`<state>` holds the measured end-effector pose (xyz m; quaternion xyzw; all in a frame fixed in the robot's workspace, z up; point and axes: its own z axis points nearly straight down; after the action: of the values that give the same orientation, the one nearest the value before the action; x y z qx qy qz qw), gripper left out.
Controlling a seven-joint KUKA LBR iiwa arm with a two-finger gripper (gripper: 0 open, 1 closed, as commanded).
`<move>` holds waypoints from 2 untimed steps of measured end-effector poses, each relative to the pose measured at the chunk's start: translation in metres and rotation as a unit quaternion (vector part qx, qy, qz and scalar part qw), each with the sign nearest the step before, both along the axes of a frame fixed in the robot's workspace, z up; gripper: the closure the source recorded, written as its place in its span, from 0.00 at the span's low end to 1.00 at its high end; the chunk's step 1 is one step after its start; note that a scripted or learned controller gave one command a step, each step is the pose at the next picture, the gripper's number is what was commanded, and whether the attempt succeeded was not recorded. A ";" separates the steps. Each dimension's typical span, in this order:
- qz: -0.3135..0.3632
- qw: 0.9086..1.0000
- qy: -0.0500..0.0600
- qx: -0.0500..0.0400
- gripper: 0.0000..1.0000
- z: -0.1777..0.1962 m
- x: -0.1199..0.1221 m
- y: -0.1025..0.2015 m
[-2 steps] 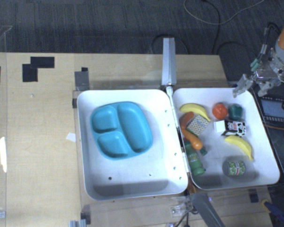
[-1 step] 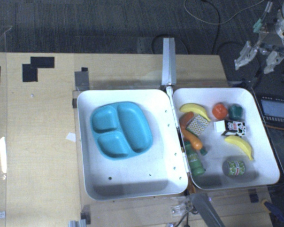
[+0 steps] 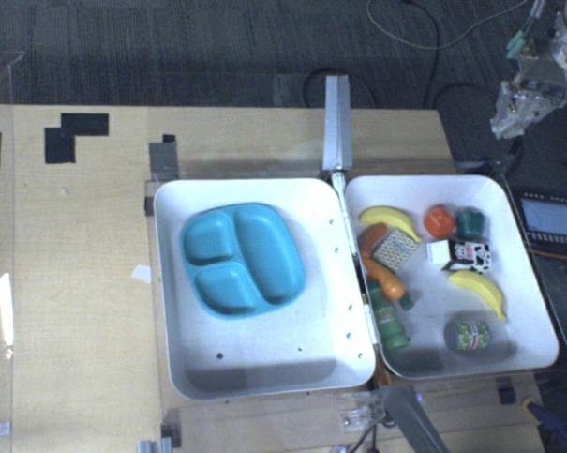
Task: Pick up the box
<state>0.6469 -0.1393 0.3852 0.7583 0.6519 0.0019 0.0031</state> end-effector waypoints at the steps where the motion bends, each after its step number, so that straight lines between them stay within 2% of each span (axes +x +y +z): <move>1: -0.042 0.999 0.003 0.001 1.00 -0.128 -0.040 -0.045; 2: 0.085 0.996 0.002 0.001 1.00 -0.163 -0.087 -0.045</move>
<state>0.5600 -0.1844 0.2221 0.7001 0.7140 0.0010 0.0006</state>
